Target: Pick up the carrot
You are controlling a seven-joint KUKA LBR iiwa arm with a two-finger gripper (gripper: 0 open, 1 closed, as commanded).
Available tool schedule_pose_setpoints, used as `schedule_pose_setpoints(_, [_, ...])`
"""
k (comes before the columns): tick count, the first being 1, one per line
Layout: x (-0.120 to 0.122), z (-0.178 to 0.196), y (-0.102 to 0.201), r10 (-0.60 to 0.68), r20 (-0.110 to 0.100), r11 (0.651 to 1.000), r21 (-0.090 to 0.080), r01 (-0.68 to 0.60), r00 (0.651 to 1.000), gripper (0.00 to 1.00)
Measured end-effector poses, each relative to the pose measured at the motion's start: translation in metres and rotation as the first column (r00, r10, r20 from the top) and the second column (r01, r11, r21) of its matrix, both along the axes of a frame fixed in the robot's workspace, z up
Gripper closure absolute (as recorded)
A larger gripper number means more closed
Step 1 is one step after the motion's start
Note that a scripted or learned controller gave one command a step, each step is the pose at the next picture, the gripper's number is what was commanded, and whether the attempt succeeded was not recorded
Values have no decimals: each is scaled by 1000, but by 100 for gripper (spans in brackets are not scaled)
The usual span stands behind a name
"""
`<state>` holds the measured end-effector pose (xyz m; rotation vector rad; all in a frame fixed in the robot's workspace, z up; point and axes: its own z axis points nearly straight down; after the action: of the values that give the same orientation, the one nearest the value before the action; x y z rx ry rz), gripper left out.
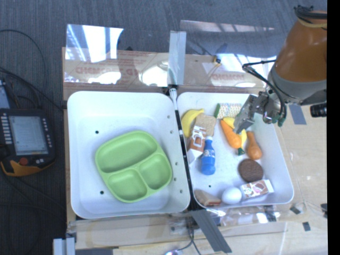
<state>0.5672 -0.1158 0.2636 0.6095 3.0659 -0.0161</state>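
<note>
White right bin point(284, 179), gripper point(245, 122) just above carrot point(230, 134), finger state unclear

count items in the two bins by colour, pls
Green: 1, tray
Yellow: 1, banana
Orange: 2, carrot, second carrot
Blue: 1, bottle
Brown: 1, cookie
White: 1, egg
Mixed print: 4, packets
Total: 11
</note>
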Motion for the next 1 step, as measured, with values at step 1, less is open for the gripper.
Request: schedule_pose_setpoints(1, [-69,-7,62,-42,-13,999,14,42,999,100])
